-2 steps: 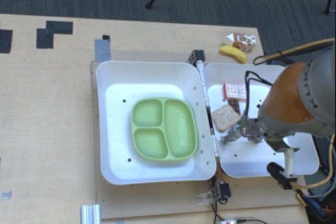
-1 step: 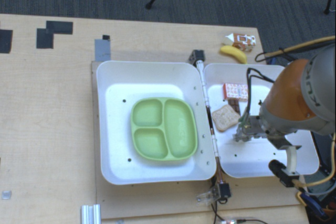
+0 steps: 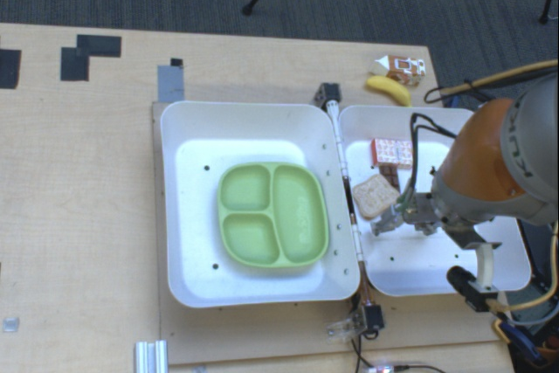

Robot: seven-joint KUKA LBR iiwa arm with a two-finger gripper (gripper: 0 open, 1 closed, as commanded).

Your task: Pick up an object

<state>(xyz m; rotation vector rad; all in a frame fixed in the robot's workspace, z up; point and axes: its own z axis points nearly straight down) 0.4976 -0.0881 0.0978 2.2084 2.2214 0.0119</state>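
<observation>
Approach step of a pick. The gripper (image 3: 393,218) sits low in the right bin (image 3: 419,275), its tip just at five o'clock of a slice of bread (image 3: 376,196); whether it is wide or narrow cannot be told. A red carton (image 3: 392,153) lies at one o'clock of the bread. The next move probably calls for centring over the bread, then closing. The arm (image 3: 489,162) enters from three o'clock, wrist bent downward. The left bin (image 3: 175,214) holds a green tray (image 3: 272,215).

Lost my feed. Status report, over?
Gripper low in right bin, beside bread slice. Red box behind. Nothing blocking.
</observation>
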